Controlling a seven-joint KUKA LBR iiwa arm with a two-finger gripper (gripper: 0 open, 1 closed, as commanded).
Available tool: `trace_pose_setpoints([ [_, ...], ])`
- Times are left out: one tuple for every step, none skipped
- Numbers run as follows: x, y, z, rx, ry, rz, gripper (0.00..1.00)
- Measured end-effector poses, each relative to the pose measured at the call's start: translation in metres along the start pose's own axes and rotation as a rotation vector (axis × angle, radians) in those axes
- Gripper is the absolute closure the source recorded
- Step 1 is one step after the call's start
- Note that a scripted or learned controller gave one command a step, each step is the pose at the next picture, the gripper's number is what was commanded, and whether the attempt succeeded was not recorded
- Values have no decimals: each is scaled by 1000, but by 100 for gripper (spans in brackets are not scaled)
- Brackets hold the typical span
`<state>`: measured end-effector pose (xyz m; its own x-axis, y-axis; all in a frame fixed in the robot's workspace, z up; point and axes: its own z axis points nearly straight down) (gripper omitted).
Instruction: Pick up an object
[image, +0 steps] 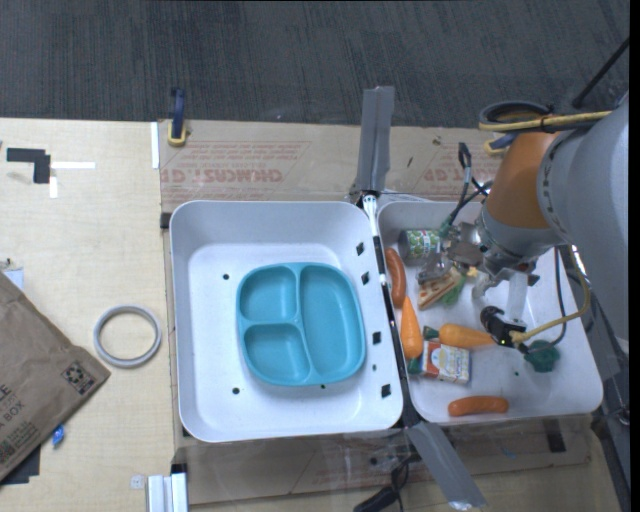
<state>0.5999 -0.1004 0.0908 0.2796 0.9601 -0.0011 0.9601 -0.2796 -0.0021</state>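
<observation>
In the right bin (575, 395) lie several toy foods. A green can (421, 242) sits at the back, with a red sausage (396, 275) along the left wall and an orange carrot (410, 328) below it. Toward the front are a second carrot (466, 336), a small printed packet (447, 362) and another sausage (478, 405). My gripper (447, 266) is low in the back part of this bin, just right of the can and right above a brown-and-green striped piece (440, 292). Nothing can be seen between the fingers.
The left bin (190, 330) holds a teal divided plate (300, 323). A dark green toy (543, 355) lies near the right bin's right wall, by a yellow cable. A tape ring (127, 333) and a cardboard box (35, 385) lie on the bench at left.
</observation>
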Motion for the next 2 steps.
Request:
trace_pose_setpoints([
  [-1,3,-13,-7,0,-2,100],
  [50,47,-100,-2,-1,-119,100],
])
